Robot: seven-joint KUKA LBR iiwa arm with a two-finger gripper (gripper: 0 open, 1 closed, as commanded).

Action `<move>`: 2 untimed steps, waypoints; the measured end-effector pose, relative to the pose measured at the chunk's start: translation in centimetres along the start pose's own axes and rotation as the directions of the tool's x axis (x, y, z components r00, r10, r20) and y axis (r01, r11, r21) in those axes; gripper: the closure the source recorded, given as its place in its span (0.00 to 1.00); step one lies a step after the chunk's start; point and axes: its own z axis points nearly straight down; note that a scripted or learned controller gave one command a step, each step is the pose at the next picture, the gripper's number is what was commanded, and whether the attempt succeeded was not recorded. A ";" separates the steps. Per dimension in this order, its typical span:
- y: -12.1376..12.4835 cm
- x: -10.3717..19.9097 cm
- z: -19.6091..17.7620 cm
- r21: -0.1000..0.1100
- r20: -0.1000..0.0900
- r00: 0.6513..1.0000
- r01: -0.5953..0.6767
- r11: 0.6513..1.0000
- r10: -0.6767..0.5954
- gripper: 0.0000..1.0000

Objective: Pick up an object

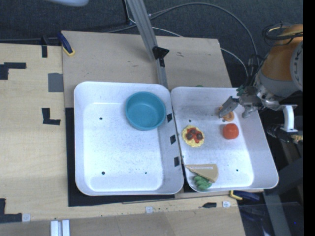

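Nearest the front edge of the worktop (pixel 29 132), in the front-left corner of the right bin (pixel 256 146), lies a tan wedge-shaped item (pixel 206 170) with a green leafy piece (pixel 201 182) touching its front side. Farther back, near the left wall of the same bin, rests a round yellow item with red topping (pixel 193 135). To its right, near the middle of the bin, sits a small red tomato-like object (pixel 230 131).

Just behind the red object is a small orange-brown object (pixel 228 115), partly covered by the claw (pixel 236 107). The claw's two grey fingers (pixel 227 105) stand apart, one over the orange-brown object and the other toward the bin's right wall; nothing is seen clamped between them. The arm (pixel 280 68), grey with an orange band, enters over the right edge of the bin.

The left bin (pixel 93 151) touches the right bin along their shared walls. A blue bowl (pixel 145 110) stands upright in its back-right corner, close to the dividing wall.

Beyond both bins, a grey metal pole (pixel 147 33) slants across the back of the worktop, and cables (pixel 206 6) loop over the dark floor behind.
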 end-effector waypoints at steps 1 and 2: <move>-0.9 0.6 5.0 -0.001 0.000 1.000 0.001 1.000 -0.001 0.00; -0.8 0.6 8.6 -0.005 0.001 1.000 0.001 1.000 -0.001 0.00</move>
